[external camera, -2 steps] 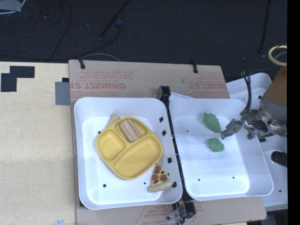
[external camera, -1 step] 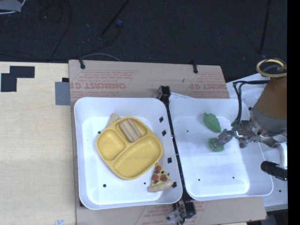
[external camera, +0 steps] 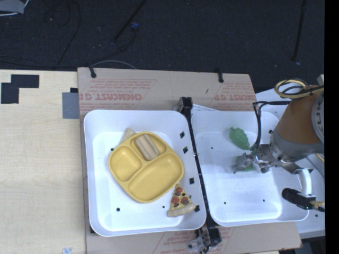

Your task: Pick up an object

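A small green leafy item (external camera: pixel 239 137) lies in the right bin (external camera: pixel 228 205), toward its back right. My gripper (external camera: pixel 244 164) hangs low over the right bin just in front of that green item, reaching in from the right under the orange wrist band. A yellow divided plate (external camera: pixel 153 179) sits in the left bin (external camera: pixel 100 205) with a tan hot-dog bun (external camera: pixel 146 146) in its upper compartment. A toy pizza slice (external camera: pixel 180 201) lies beside the plate's lower right corner.
The raised divider (external camera: pixel 192 157) between the two bins runs just left of my gripper. Cardboard (external camera: pixel 159 91) lies under and behind the bins. Black cables (external camera: pixel 258 123) loop from the arm near the right bin's back rim.
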`<action>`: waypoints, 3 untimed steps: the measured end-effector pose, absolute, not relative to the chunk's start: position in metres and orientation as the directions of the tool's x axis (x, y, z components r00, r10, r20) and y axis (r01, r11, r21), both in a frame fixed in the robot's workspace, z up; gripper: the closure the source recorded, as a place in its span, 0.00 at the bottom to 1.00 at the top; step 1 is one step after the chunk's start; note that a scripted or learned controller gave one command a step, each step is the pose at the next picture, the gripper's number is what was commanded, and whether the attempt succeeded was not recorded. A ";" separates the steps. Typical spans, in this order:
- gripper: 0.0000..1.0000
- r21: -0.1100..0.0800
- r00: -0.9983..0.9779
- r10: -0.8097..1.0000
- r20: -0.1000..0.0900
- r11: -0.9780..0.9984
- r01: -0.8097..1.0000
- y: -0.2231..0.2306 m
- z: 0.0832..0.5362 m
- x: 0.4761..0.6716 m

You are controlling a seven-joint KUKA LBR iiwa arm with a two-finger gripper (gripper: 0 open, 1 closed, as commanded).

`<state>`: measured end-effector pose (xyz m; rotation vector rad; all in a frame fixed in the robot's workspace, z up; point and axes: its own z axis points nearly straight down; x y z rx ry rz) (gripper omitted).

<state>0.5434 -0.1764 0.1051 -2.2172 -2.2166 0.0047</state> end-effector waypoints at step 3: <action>1.00 0.000 -0.002 1.000 0.000 0.002 1.000 -0.175 0.158 0.549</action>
